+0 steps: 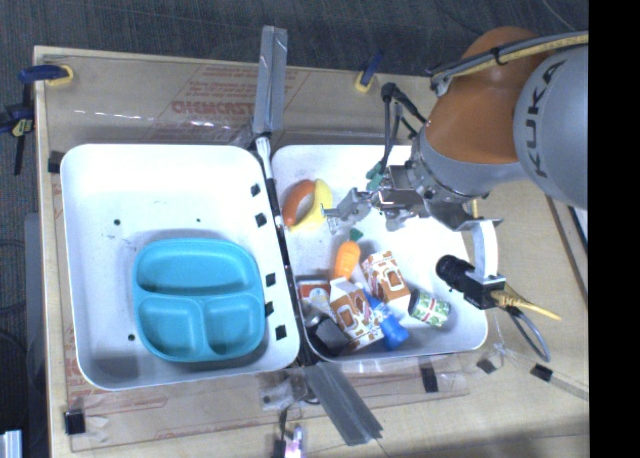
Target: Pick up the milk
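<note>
The milk carton (pixel 386 278) lies just right of the carrot (pixel 346 258), prob. light, stiff but smooth. Take it across flat sides. Gripper (pixel 348 208) hangs above the carrot, holds nothing; how wide, cannot tell.

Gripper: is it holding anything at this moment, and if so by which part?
Nothing is held. The gripper hangs open above the right bin, nothing between its fingers; the milk cartons lie below.

One fixed overhead camera looks down slantwise on both bins (pixel 100 246).
</note>
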You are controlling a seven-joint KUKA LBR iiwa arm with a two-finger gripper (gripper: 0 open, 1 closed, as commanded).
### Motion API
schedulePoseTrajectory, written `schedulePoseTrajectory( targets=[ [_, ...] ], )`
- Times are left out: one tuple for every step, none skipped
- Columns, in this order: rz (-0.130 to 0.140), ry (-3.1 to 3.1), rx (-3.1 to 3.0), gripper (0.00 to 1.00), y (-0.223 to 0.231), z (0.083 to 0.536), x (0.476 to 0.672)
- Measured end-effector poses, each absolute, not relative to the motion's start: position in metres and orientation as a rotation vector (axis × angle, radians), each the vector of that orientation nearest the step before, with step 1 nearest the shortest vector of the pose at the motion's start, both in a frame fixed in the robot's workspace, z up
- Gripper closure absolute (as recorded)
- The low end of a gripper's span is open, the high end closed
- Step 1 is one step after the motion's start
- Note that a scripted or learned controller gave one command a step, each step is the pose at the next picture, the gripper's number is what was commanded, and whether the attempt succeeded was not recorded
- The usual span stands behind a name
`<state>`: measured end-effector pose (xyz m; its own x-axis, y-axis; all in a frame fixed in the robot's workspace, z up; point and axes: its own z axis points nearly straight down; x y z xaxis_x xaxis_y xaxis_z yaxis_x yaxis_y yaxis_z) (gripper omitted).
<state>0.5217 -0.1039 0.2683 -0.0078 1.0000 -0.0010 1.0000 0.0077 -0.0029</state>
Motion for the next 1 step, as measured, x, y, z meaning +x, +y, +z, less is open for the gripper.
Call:
schedulePoseTrajectory(
  targets=[
    [0.004,-2.229,-2.212,0.0,-0.1039,0.2683,0.5217]
  ],
)
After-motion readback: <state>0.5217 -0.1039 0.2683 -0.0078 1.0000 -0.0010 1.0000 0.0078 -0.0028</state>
